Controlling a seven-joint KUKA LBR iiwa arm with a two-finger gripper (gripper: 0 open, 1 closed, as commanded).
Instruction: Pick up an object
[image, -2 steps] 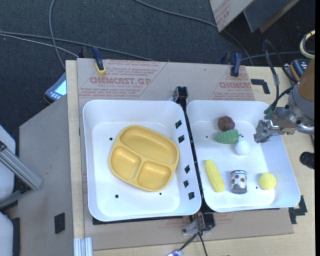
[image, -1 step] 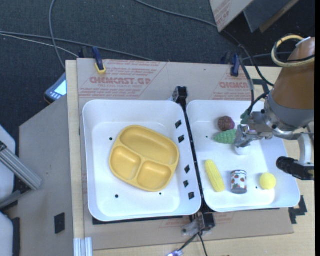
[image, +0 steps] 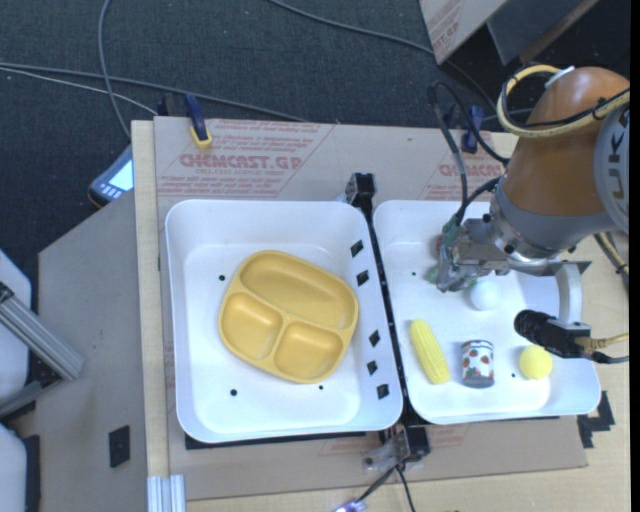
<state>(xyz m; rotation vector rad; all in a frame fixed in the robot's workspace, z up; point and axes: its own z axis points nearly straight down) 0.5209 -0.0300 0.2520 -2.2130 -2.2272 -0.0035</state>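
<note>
The right bin (image: 430, 405) holds a yellow corn cob (image: 429, 351), a small can with a red and white label (image: 478, 363), a yellow lemon-like ball (image: 535, 363) and a white ball (image: 485, 294). My gripper (image: 452, 268) hangs low over the upper middle of that bin, just left of and above the white ball. Its metal fingers point down toward the bin floor. Nothing shows between them. The arm's orange band (image: 565, 120) and grey wrist cover the bin's far right part.
The left bin (image: 190, 300) carries a yellow divided plate (image: 288, 315). A black divider with clips (image: 372, 300) runs between the bins. A black cylindrical part (image: 545, 332) juts over the right bin near the lemon. Cables lie on the dark floor behind the bench.
</note>
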